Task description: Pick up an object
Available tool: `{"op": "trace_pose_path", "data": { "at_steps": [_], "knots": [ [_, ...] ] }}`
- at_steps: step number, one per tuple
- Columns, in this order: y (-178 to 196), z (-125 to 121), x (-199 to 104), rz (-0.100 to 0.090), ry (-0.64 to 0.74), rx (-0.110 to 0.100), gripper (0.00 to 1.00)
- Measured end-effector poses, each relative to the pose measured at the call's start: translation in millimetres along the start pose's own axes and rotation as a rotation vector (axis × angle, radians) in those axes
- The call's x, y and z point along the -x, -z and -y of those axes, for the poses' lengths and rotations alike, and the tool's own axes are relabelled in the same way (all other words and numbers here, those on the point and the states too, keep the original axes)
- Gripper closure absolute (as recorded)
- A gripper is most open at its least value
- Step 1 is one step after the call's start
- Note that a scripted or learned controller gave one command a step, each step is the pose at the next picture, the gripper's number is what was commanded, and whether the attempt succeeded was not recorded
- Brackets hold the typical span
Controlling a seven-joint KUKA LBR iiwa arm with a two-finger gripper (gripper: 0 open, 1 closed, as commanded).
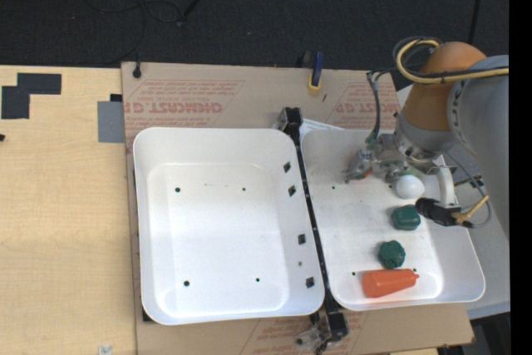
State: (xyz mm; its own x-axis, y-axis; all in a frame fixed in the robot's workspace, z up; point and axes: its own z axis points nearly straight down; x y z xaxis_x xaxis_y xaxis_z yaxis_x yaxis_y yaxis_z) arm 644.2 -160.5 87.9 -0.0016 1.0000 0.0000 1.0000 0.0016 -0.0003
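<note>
- The arm (453,108), grey with an orange band, is seen at the right of the frame, reaching down over the upper part of the right bin (345,262).
- The gripper (363,166) is found low over the upper middle of the right bin, close to its floor; nothing is seen between it and the bin floor.
- Whether the gripper is apart or together cannot be told, as it is small and blurred.
- A white ball (409,185) is seen just to the right of the gripper, beside the wrist.
- A dark green object (406,218) is placed just below the ball, near the bin's right wall.
- A second dark green object (391,253) is set lower, apart from the first.
- An orange carrot-shaped object (387,282) is laid on its side at the bin's lower right, just below the second green object.
- The left bin (145,204) is placed beside the right one, their walls touching along the middle of the frame.
</note>
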Motion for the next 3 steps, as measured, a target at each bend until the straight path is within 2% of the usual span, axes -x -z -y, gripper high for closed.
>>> {"op": "trace_pose_path", "data": {
  "at_steps": [2,3],
  "knots": [
    [-0.1,0.2,-0.3,0.0,-0.001,0.0,0.0],
    [9.8,0.2,-0.5,-0.001,0.0,-0.002,1.0]
  ]
}}
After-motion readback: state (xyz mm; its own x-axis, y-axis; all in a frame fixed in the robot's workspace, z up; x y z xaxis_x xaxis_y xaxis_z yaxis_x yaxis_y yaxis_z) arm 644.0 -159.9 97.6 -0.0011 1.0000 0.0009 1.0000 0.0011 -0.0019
